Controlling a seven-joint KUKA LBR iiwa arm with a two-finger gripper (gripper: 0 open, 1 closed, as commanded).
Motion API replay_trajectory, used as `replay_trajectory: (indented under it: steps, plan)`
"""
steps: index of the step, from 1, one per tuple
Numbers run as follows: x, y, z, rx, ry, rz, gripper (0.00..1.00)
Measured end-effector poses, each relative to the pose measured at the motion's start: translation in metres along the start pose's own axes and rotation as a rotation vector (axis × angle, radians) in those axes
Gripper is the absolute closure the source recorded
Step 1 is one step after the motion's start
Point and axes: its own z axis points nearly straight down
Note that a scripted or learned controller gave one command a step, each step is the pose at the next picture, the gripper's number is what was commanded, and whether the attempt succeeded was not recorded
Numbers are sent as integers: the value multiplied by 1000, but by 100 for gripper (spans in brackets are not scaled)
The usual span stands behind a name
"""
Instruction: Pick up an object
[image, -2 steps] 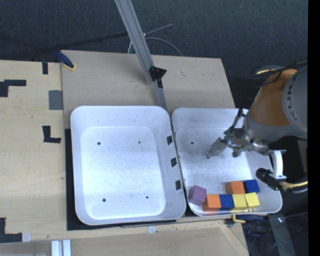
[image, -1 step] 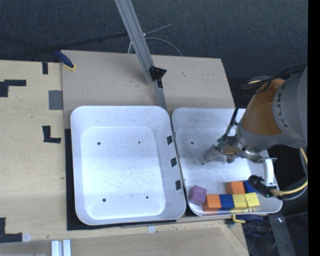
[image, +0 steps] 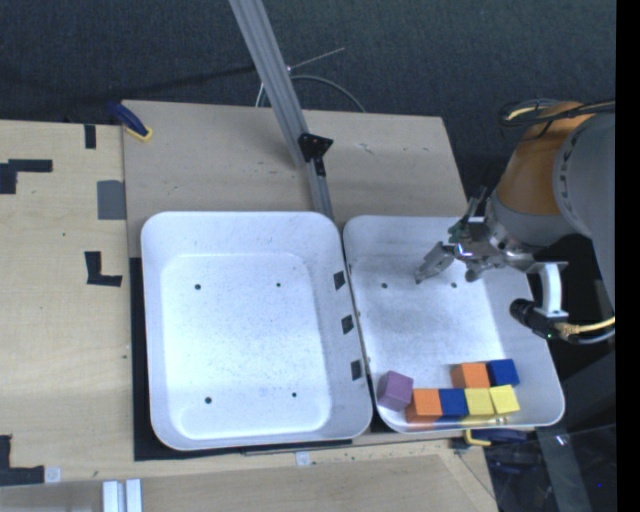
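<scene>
Jaws (image: 437, 266), spread and empty, hung over the right bin's (image: 420, 330) far half, well apart from the blocks (image: 455, 392) packed against its near wall; risk judged: neighbours and wall so close could block the fingers or make them slip.

Cluster of small blocks (image: 462, 391), purple, orange, blue, yellow, along right bin's (image: 420, 310) near edge.
</scene>
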Motion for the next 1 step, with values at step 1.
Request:
replay_trajectory:
  steps: [1]
  plan:
    - [62, 12, 55, 11, 6, -4, 0]
